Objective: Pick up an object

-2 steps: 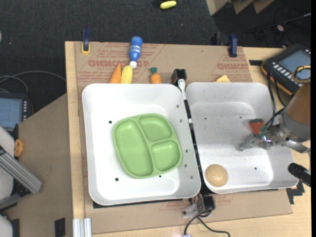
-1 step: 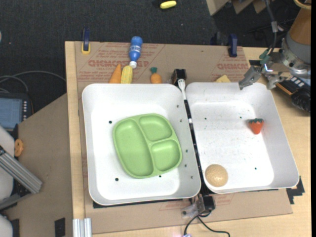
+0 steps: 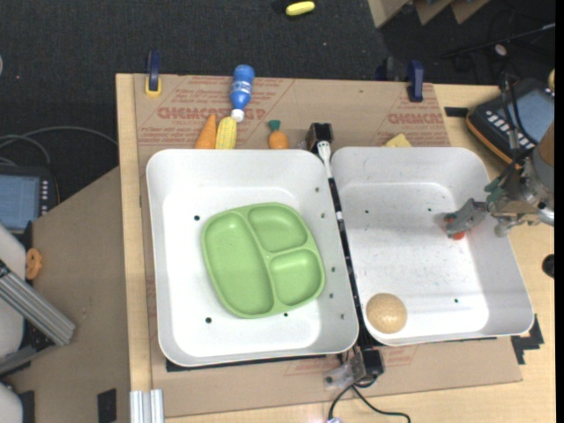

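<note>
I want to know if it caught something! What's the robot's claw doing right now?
Gripper: low over the right bin, by a small red-orange object; open or shut cannot be told.

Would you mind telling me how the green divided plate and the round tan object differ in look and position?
The green divided plate is flat, wide and split into three compartments, while the round tan object is small, rounded and undivided. The plate lies near the middle of the left bin; the tan object sits at the near left corner of the right bin. Both rest apart from the tool.
</note>
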